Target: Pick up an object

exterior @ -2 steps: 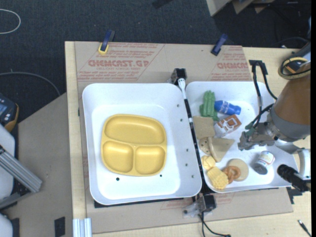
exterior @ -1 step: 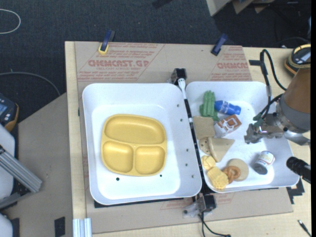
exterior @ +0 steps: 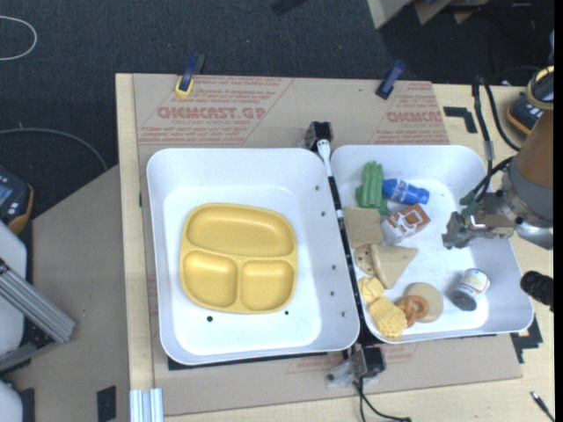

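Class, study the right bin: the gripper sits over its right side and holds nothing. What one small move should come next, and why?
Probably a short shift toward the near edge and down onto the small silver can. The gripper hovers above bare bin floor in the right bin, with nothing between its fingers. The can lies alone just below it in the view, while the other items crowd together at the left side.

Two shallow white bins sit side by side on a bench. The left bin (exterior: 167, 262) holds a yellow three-compartment tray (exterior: 237, 255). The right bin (exterior: 440, 161) holds a green toy (exterior: 372, 185), a blue-and-white bottle (exterior: 405, 191), a small carton (exterior: 406, 221), tan wedges (exterior: 387, 262), a pretzel (exterior: 413, 306) and a small can (exterior: 469, 288). The gripper (exterior: 457, 233) hangs over the right bin's right side, near the can.
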### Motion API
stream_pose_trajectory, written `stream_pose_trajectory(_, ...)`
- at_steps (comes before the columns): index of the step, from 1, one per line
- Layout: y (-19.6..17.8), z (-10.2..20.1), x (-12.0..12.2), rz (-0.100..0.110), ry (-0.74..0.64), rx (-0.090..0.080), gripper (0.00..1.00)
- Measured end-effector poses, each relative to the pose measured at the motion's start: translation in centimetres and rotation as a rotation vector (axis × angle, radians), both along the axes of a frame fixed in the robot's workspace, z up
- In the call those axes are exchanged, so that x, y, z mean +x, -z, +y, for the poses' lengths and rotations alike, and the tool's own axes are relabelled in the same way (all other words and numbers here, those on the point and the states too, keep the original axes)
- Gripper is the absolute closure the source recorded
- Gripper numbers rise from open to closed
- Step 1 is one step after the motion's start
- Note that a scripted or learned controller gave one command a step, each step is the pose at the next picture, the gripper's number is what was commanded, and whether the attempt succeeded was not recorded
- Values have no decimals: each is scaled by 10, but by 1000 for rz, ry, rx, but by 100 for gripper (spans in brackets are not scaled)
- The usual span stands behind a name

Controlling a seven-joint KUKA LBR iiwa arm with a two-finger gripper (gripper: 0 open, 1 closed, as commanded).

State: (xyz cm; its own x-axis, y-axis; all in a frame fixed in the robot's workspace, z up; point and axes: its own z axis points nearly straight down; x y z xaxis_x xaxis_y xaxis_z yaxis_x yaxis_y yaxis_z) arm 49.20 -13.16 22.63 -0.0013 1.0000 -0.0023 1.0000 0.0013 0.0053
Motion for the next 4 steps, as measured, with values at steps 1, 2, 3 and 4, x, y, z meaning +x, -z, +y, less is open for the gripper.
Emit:
stream_pose_trajectory(1, 4, 63, 10, 5, -5, 4, 100)
stream_pose_trajectory(2, 2, 123, 26, 2, -7, 4, 100)
stream_pose_trajectory(3, -2, 183, 35, 2, -6, 4, 100)
stream_pose_trajectory(4, 11, 204, 28, 9, -1, 3, 100)
